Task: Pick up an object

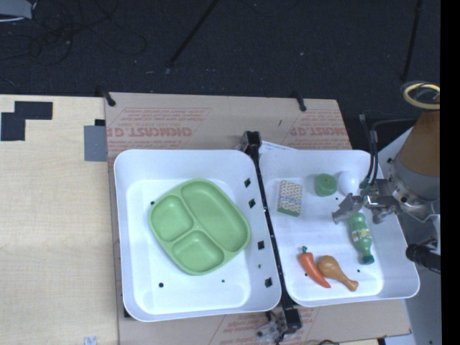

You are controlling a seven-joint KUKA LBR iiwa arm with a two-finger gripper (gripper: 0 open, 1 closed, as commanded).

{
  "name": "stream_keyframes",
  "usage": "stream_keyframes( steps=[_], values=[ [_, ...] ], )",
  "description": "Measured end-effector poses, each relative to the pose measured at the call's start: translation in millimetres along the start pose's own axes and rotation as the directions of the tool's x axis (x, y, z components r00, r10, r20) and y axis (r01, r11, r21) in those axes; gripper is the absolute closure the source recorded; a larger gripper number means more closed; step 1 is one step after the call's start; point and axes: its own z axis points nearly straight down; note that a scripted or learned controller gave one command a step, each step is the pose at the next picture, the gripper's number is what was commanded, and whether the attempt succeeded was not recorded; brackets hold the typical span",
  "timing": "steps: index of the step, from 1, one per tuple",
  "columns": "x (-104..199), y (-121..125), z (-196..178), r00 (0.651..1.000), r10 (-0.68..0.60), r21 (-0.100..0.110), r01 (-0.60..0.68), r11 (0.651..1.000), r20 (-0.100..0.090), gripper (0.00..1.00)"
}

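Far to the left of the fingers, in the left bin [136, 192], lies a pale green divided plate [199, 226] with three compartments, turned at a slant.

Across the black clips where the two bins meet, in the right bin [402, 279], a small box [290, 198] with a speckled green and tan pattern lies well left of the fingers. Below and to the left of them an orange toy carrot [313, 269] lies slantwise, its green tip up and left. Touching the carrot's right side is a tan toy drumstick [336, 270], fat end to the left and thin bone end pointing down and right. Up and to the left of the fingers sits a round green toy [325, 185], with a white rounded thing [348, 181] just beside it on its right.

The gripper [361, 205] hangs over the right part of this bin, its metal fingers [347, 209] standing apart, one reaching left and the other to the right. Directly below them, and partly beneath them, lies a small green bottle [361, 238] with a label around its middle. Its long axis runs nearly up and down the view, leaning slightly, the narrow capped end pointing down and a little right, the wider end up under the fingers. Whether the fingers touch the bottle cannot be told; it is not seen clamped between them.
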Motion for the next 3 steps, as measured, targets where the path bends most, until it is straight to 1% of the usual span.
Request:
stream_keyframes(
  steps=[1, 2, 3],
  values=[
    [2, -4, 44, 1.000, -0.001, -0.001, 0.001, 1.000, 0.000, 0.00],
    [7, -14, 94, 1.000, -0.001, 0.000, 0.001, 1.000, -0.001, 0.00],
    [5, -13, 82, 1.000, 0.005, -0.004, -0.005, 1.000, 0.000, 1.00]
  ],
)
